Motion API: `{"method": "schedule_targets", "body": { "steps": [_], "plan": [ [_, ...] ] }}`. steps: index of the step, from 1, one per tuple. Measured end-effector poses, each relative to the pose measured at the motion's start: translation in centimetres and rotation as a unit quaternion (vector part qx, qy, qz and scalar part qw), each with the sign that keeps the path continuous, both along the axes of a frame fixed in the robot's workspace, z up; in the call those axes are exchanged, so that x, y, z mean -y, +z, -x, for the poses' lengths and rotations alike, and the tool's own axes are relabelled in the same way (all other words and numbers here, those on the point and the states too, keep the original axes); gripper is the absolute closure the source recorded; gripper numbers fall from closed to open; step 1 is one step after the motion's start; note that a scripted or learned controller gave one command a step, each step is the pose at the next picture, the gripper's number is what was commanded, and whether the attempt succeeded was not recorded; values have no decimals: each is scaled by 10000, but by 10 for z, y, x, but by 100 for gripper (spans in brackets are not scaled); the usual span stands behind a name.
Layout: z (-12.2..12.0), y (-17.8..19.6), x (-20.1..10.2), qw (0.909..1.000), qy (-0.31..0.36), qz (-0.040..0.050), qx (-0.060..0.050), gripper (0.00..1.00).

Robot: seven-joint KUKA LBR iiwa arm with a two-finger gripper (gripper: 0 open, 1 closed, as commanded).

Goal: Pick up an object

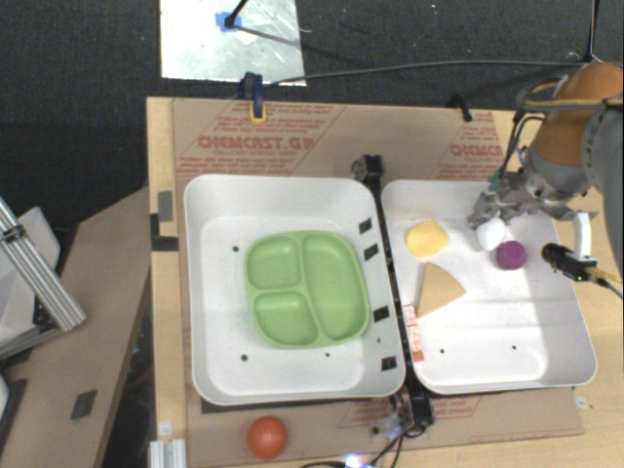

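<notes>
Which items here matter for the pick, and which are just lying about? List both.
For the pick: tool, white object, purple ball, yellow object, tan wedge, right bin.

Lying about: green divided tray, left bin, orange ball, blue clamp.

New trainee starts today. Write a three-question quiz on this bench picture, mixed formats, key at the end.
1. True or false: the green tray lies in the left bin.
2. Which is nearest the claw? A yellow ball B white object C orange ball
3. Fill in: the tan wedge lies in the ____ bin.

Key: 1 true; 2 B; 3 right.
</notes>
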State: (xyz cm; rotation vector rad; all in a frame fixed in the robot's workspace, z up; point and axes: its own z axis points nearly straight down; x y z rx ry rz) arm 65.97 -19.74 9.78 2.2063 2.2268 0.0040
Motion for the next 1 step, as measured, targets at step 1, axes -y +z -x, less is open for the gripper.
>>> {"method": "schedule_targets", "body": {
  "steps": [1],
  "plan": [
    [-6,45,-1,10000,-18,-8,-4,100]
  ]
}}
